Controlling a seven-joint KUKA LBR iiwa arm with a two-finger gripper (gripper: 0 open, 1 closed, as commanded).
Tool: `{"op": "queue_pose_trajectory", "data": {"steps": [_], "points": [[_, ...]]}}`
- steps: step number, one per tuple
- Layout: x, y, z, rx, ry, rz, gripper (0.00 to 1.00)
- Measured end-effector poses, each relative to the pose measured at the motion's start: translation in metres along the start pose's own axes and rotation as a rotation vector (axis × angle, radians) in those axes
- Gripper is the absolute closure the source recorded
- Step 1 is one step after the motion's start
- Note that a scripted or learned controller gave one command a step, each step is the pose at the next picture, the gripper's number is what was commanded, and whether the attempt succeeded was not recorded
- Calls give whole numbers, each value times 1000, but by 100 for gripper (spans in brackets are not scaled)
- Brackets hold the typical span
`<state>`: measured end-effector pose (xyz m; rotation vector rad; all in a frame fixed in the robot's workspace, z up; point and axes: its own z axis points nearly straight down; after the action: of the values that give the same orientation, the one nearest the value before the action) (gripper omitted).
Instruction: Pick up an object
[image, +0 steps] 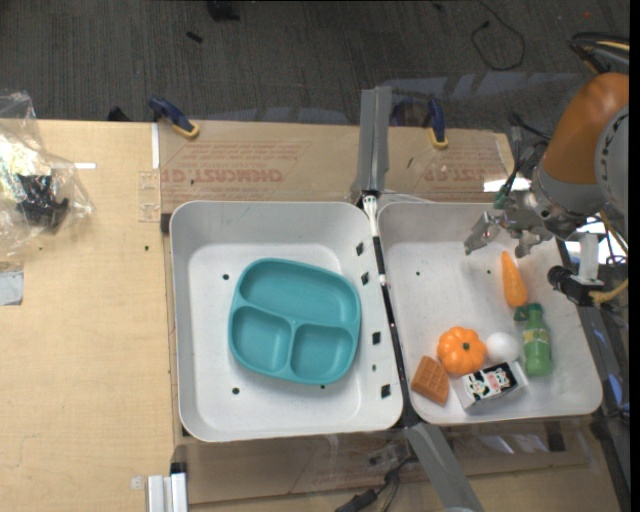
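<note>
Bench (90, 330) surface is bare wood at far left, with a clear plastic bag (35, 170) of small dark parts near the top-left edge. Left bin (190, 300) holds a teal divided plate (295, 320) set roughly in the middle, with open white floor all round it, widest along the left wall and the top. A ridge with black clips separates it from the right bin (430, 260), whose upper-left half is open floor.

Objects crowd the right bin's lower right: a waffle-patterned orange piece (430, 379) near the front-left, a small orange pumpkin (461, 349) just beside it, a white egg-shaped thing (500, 346) touching the pumpkin, a black-and-white carton (492, 386) lying along the front wall, a green bottle (535, 340) lying near the right wall, and an orange carrot (513, 280) above the bottle.

Gripper (505, 228) hangs over the bin's upper right, its fingers spread apart with nothing between them. Carrot lies just below and slightly right of the fingertips, apart from them; the other objects sit further toward the front wall.
</note>
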<state>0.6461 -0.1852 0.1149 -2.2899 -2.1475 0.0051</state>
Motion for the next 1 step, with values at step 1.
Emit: {"op": "queue_pose_trajectory", "data": {"steps": [1], "points": [[-24, -21, 22, -3, 5, -33, 0]]}}
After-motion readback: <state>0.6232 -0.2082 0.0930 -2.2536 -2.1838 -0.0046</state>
